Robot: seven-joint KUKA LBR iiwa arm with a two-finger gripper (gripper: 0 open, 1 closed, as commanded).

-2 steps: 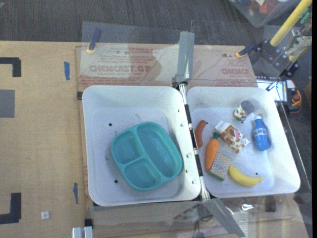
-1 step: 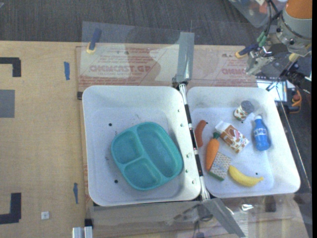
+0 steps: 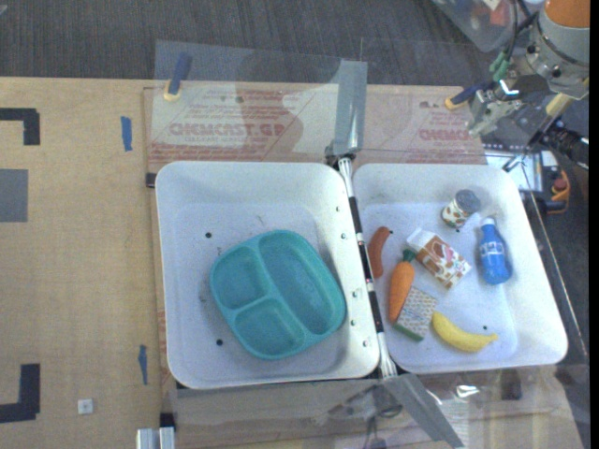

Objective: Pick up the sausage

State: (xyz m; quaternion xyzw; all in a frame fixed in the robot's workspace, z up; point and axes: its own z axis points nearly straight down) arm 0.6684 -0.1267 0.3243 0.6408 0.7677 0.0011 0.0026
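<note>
From my screen I see the gripper [image 3: 493,101] up at the far right, hanging above the bench just past the back rim of the right bin [image 3: 547,340], under the arm's orange band [image 3: 568,3]; cables and brackets crowd it, and I cannot tell how it is set. The sausage [image 3: 378,250] lies well apart from it, down and to the left of the gripper, on the floor of the right bin close against that bin's left wall, its length running roughly front to back. Just below the sausage sits a carrot [image 3: 401,288], and to the sausage's right a small carton [image 3: 441,259]. Nearer the gripper, directly below it, stand a small jar [image 3: 458,210] and a blue bottle [image 3: 492,251]. A banana [image 3: 462,334] lies farthest down from the tool. Far to the gripper's lower left, the left bin [image 3: 178,204] holds a teal divided tray [image 3: 277,293].
</note>
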